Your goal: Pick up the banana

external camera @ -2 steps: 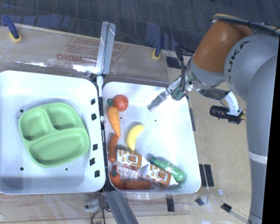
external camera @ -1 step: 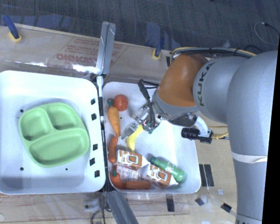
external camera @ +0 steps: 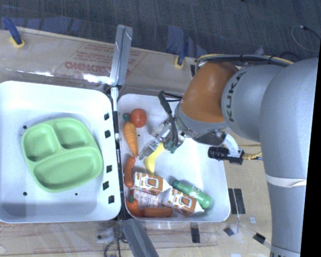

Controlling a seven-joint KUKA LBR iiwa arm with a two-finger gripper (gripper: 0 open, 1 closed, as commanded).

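Observation:
The banana (external camera: 151, 162) is small and yellow and lies in the right bin (external camera: 218, 181), near its middle left. My gripper (external camera: 159, 146) is down in that bin, directly over the banana's upper end. Its fingers look open, one silver fingertip (external camera: 147, 150) to the left of the banana's tip and the other to the right. The wrist hides the top of the banana. The lower half of the banana rests on the bin floor.
Around the banana lie a tomato (external camera: 138, 117), a carrot (external camera: 129, 138), a second orange piece (external camera: 129, 171), two juice cartons (external camera: 148, 186), a green bottle (external camera: 192, 194) and a red item (external camera: 151, 212). The left bin (external camera: 9, 110) holds a green divided plate (external camera: 63, 154).

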